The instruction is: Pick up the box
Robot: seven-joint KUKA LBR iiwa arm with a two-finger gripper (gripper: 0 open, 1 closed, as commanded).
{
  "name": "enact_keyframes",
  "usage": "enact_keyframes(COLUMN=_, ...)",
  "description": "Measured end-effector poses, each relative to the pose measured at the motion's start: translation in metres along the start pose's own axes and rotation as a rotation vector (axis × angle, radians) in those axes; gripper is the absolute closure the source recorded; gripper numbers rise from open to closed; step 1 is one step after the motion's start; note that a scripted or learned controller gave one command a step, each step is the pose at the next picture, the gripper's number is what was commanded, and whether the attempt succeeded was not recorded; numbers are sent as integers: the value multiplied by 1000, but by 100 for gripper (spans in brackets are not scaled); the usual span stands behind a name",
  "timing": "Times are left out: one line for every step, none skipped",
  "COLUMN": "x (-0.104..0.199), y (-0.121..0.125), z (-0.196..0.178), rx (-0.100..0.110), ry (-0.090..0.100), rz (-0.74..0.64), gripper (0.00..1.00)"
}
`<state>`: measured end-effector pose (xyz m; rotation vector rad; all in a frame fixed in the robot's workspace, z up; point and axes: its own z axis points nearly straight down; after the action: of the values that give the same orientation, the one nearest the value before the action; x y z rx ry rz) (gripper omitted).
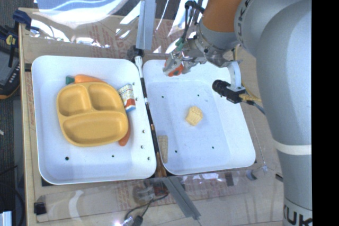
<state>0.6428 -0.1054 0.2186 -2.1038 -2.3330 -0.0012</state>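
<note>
1. Box work first: the small box [127, 98] lies on its side in the left bin [47, 161], left of frame centre. It looks like printed card, white with red and blue markings. I take it for the task's thing, though it is small in view.
2. It is wedged between the yellow divided tray [92, 114] and the bin's right wall, touching the tray's rim. I judge that this leaves little room for a grasp from the sides.
3. The tray is smooth moulded plastic with three compartments and rounded corners. An orange carrot-like piece [85, 79] pokes out from under its upper edge.
4. The right bin [233, 151] holds a pale yellow ridged lump [194, 116] near its middle, well apart from the box.
5. The gripper [175, 66] hangs over the right bin's upper left corner, across the dividing walls from the box. I cannot tell whether it is spread or closed, or whether the reddish bit at its tip is a held item.
6. The grey arm [275, 24] fills the right of the frame.
</note>
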Motion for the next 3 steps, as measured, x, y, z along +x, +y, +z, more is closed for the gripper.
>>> enact_keyframes(x=15, y=-58, z=65, rx=6, ry=0, rz=67, gripper=100)
enact_keyframes(x=61, y=-76, z=27, rx=4, ry=-1, rz=271, gripper=100)
enact_keyframes(x=64, y=-105, z=28, rx=9, ry=0, rz=529, gripper=100)
